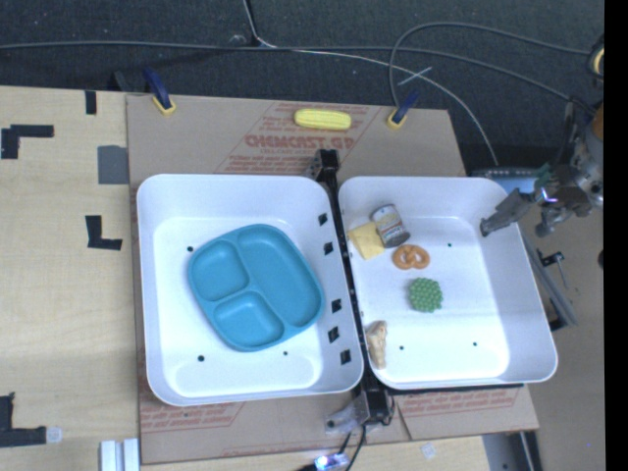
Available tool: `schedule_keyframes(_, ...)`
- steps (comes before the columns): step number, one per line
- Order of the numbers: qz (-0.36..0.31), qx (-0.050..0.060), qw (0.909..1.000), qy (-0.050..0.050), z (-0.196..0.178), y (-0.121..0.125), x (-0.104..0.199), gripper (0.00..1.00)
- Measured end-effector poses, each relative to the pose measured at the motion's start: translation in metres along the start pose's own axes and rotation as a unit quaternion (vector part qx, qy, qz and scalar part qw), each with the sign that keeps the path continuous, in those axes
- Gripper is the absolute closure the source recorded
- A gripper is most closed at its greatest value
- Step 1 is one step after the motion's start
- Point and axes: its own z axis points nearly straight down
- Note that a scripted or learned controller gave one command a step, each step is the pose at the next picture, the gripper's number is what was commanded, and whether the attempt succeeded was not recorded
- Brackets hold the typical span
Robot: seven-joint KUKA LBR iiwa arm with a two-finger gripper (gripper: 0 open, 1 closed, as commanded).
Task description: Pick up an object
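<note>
Objects sit in the right bin (510,292): a small can (391,225) beside a yellow block (366,240), a pretzel (411,257) just below, a green ball (425,293), a tan piece (376,340) by the left wall. Gripper (525,214) hangs over the bin's right rim, nothing between its fingers (spread apart, looks like). Left bin (157,292) holds a blue divided tray (254,285). Yellow banana (322,119) lies on cardboard behind the bins.

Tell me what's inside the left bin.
The left bin holds a blue divided plate, its three sections bare. Whatever lies under the plate is covered.
</note>
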Motion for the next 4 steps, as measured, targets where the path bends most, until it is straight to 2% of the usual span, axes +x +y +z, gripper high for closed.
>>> schedule_keyframes(1, -0.002, -0.006, 1.0000, -0.001, -0.007, 0.002, 0.001, 0.00)
schedule_keyframes(2, -0.003, -0.005, 1.0000, -0.002, 0.043, 0.013, 0.003, 0.00)
schedule_keyframes(3, -0.002, -0.004, 1.0000, -0.001, 0.092, 0.005, 0.009, 0.00)
schedule_keyframes(4, -0.003, -0.004, 1.0000, -0.002, 0.141, 0.014, 0.009, 0.00)
